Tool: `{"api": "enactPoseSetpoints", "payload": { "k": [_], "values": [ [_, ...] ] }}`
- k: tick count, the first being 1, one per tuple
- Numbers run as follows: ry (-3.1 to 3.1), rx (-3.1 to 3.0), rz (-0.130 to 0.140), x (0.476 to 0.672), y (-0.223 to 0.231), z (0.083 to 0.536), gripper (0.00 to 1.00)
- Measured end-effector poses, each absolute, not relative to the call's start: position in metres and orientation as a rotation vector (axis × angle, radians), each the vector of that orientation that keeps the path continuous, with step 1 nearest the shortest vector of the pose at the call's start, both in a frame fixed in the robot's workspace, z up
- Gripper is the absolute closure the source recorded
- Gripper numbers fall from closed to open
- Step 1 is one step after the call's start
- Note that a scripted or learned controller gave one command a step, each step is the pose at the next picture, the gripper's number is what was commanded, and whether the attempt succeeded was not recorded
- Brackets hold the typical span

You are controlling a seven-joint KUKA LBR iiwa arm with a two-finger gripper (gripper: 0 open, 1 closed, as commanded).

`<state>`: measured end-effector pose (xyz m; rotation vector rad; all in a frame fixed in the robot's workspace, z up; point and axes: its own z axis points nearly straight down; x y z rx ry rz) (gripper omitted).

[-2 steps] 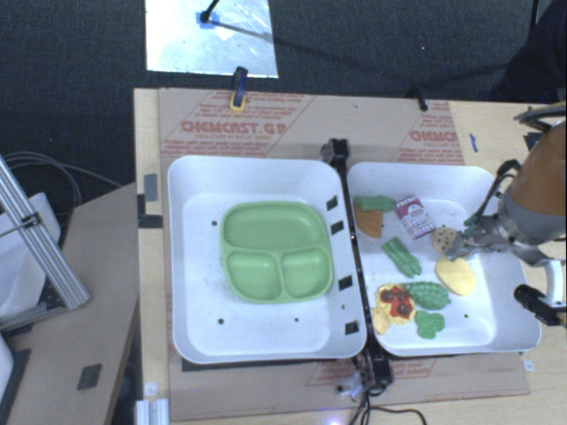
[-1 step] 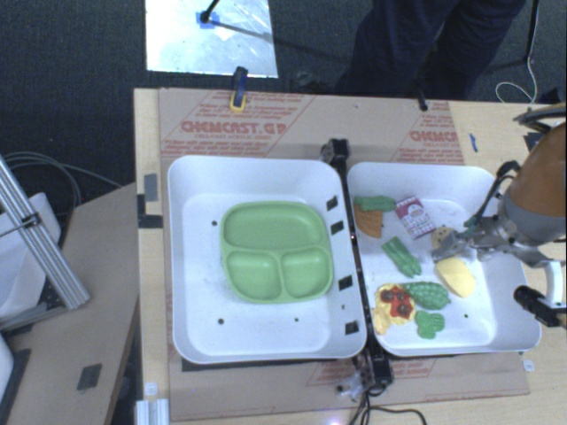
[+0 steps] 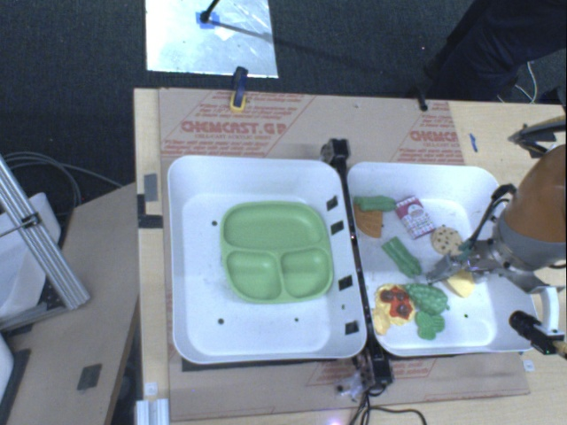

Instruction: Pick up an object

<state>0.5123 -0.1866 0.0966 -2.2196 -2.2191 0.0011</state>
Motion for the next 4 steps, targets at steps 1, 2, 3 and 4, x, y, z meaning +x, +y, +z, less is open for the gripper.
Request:
{"api": "enactPoseSetpoints", "payload": {
  "k": [1,2,3,4],
  "values": [
    [-2.235,-2.220,-0.006,0.584,-0.181,0.087,0.00],
    [-2.231,-2.219,-0.005,0.582,-0.181,0.096,1.00],
    [-2.232,-2.218,-0.004,0.582,-0.181,0.096,0.00],
    [-2.236,-2.215,-0.009,0.656,-0.148,0.085,0.00]
  ]
}}
